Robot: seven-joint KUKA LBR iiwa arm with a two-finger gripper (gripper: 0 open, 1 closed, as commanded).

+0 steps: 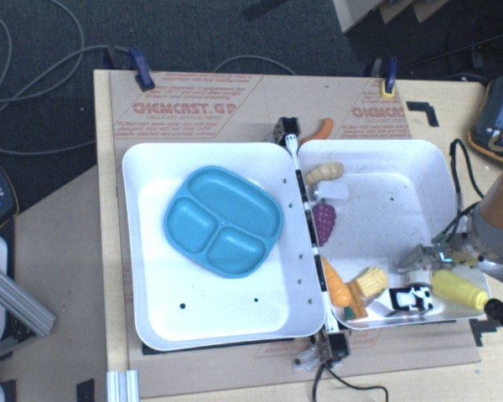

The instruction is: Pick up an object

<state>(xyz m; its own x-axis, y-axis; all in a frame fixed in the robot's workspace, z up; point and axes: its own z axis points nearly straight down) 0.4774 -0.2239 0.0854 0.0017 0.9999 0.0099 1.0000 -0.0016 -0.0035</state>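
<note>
My gripper hangs low over the right part of the right bin, reaching in from the right edge. Just below it lie a yellow bottle-like toy and a black-and-white patterned piece. A yellow corn cob and an orange carrot rest at the bin's front left. Purple grapes, a pale grey-white piece and a beige peanut-shaped toy line the bin's left wall. None of these is between the gripper's parts as far as the view shows.
The left bin holds a blue divided plate. An orange item lies on the board behind the bins. Clamps and cables sit along the bench's back edge.
</note>
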